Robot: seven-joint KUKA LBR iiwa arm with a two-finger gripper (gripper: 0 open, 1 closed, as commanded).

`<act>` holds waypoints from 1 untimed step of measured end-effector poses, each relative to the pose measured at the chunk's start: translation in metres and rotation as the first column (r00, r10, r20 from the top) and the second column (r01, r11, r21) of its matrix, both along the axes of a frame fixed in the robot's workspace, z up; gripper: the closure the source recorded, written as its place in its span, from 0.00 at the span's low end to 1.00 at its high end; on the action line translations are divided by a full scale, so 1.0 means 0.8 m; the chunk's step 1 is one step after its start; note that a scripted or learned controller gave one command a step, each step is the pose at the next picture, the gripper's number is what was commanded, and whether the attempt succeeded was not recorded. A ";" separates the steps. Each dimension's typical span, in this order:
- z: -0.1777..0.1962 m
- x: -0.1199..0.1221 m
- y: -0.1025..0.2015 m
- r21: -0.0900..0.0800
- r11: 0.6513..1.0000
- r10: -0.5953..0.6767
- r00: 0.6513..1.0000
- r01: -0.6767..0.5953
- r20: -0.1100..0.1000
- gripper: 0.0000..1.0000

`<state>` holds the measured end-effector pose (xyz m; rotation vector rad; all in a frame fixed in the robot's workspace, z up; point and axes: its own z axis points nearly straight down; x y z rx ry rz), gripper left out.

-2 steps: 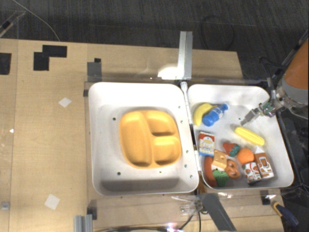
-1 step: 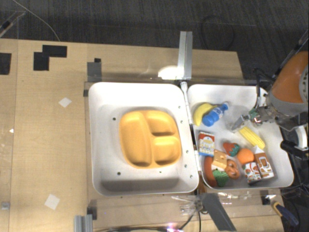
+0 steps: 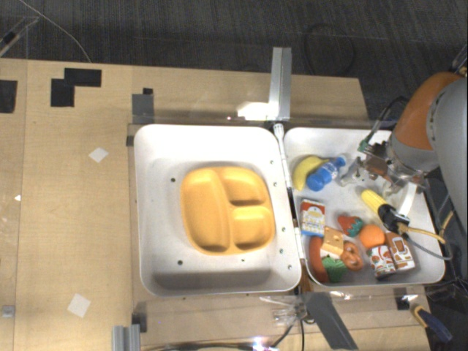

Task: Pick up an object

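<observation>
Camera view: pincer low in far part of right bin, state impossible to tell. Blue bottle just left, beside yellow lemon. Probably light, stiff, slippery; better gripped across middle.

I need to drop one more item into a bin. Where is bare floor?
Left bin: white floor rings the yellow divided tray, widest at its left. Right bin is crowded with toy food; a bare patch lies below the gripper.
</observation>
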<state>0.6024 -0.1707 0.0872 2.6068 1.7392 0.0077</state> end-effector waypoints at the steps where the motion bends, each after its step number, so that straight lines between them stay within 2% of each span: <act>1: 0.011 0.001 -0.001 -0.003 1.000 0.009 1.000 -0.009 -0.002 1.00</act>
